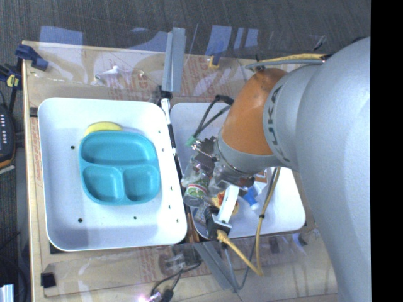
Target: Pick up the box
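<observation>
Reference landmark: tray [119, 168].

1. Arm [327, 137]. It spans the area right of the tray and covers much of the right bin [286, 212].
2. Gripper [211, 194]. It sits low, just right of the tray, over the wall between the bins. Whether it is spread, closed or pinching anything cannot be told.
3. Box. It cannot be singled out. It is probably among the clutter [196, 190] packed under the gripper, right of the tray.
4. Hazards:
   - Tight packing: the gripper may take a neighbour, or two things at once.
   - Closeness to the bin wall: a descent may strike it.
   - The arm hides the target, so a miss may go unnoticed.
5. Left bin [56, 200]. It holds the tray, with a yellow thing [104, 127] at the tray's far edge. Neither is at risk.
</observation>
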`<action>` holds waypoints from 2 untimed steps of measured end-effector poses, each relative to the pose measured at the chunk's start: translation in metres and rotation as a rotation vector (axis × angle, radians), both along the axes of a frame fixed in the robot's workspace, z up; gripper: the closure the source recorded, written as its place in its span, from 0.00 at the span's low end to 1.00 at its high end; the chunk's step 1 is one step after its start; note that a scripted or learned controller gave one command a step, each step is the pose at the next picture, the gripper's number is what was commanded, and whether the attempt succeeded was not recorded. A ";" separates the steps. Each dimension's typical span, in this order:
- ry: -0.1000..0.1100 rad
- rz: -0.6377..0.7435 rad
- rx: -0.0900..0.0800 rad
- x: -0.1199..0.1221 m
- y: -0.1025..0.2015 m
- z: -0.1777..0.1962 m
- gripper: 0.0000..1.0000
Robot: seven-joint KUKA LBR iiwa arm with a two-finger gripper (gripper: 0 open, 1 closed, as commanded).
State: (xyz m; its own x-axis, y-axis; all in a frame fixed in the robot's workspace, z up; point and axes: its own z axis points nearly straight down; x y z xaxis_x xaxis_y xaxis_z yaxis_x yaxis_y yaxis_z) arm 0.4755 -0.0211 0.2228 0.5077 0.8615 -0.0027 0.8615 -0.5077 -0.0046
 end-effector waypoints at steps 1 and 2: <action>0.001 0.032 0.001 0.066 0.057 0.005 1.00; 0.000 -0.094 0.001 0.110 0.015 0.019 1.00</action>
State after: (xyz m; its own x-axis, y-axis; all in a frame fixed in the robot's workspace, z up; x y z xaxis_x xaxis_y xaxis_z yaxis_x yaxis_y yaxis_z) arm 0.5858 -0.0056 0.2422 0.5866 0.8099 -0.0024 0.8099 -0.5866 -0.0051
